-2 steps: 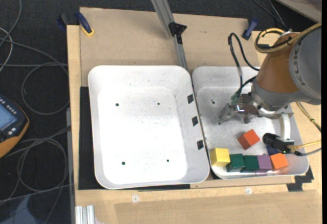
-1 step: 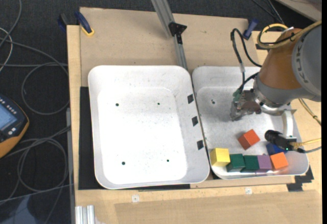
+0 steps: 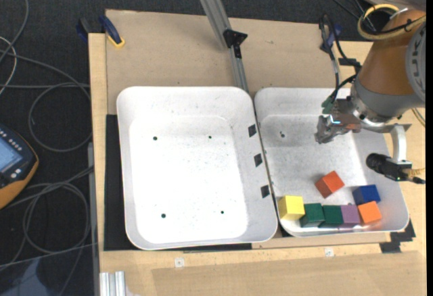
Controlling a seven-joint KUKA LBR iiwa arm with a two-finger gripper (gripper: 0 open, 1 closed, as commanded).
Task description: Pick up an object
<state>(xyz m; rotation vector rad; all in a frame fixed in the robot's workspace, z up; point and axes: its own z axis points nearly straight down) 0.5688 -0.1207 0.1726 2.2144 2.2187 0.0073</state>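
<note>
1. Gripper [image 3: 327,131] hangs over the right bin [image 3: 298,109], toward its far side; whether it is released or clenched cannot be told.
2. Red block [image 3: 330,184] lies nearer than it, well apart.
3. Other blocks [image 3: 330,213] line the near wall.

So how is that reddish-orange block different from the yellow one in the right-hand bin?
The reddish-orange block sits alone in the middle of the bin, turned at an angle; the yellow block lies square at the near edge, at the left end of a row, touching a green block. The reddish-orange block is nearer the gripper than the yellow one. Both are small cubes of similar size in the right bin.
</note>
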